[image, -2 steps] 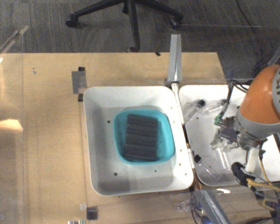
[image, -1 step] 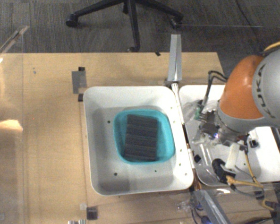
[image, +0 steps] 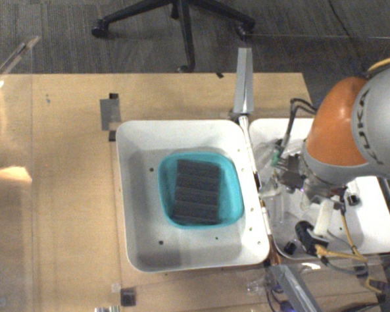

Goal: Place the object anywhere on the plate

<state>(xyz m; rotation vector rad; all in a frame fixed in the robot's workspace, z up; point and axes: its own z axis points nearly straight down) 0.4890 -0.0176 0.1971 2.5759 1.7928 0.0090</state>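
Lying flat on the teal plate (image: pixel 231 194) in the left bin (image: pixel 139 188), the dark ridged object (image: pixel 197 190) looks placed; the gripper (image: pixel 281 170), grip state untellable, hangs right of the plate, risking a snag on the bin wall.

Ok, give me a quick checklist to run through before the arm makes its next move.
1. Teal plate sits flat in the left bin: ok.
2. Dark ridged block lies on the plate: ok.
3. Block is within the plate's rim: ok.
4. Arm is above the right bin, apart from the plate: ok.
5. Tool open or shut: cannot tell.
6. Tool holding anything: cannot tell.
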